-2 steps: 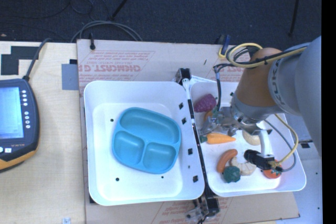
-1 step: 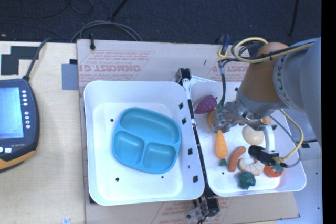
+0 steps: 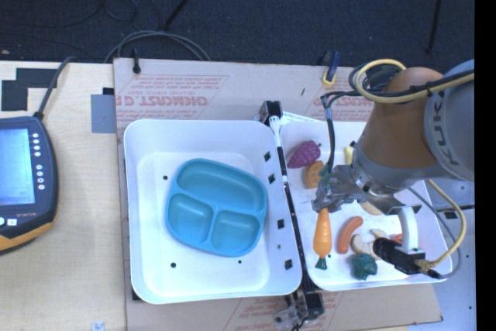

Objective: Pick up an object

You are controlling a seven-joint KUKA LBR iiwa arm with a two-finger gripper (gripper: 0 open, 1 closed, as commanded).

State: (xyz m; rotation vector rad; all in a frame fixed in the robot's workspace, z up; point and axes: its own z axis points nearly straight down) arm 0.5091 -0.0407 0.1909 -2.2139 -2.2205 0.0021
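Grey-metal gripper [image 3: 329,194] hangs low in the right bin [image 3: 434,279]; whether it is spread or pinched I cannot tell. Just at its 6 o'clock lies the carrot [image 3: 322,235], with the sausage [image 3: 349,232] at 4 and the purple grapes [image 3: 303,153] at 11. Best to centre over the carrot's thick middle, across its length, before closing.

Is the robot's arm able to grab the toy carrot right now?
Probably yes. The carrot lies in the right bin, with the tool just above its top end. Nothing covers it; the sausage lies beside it, apart.
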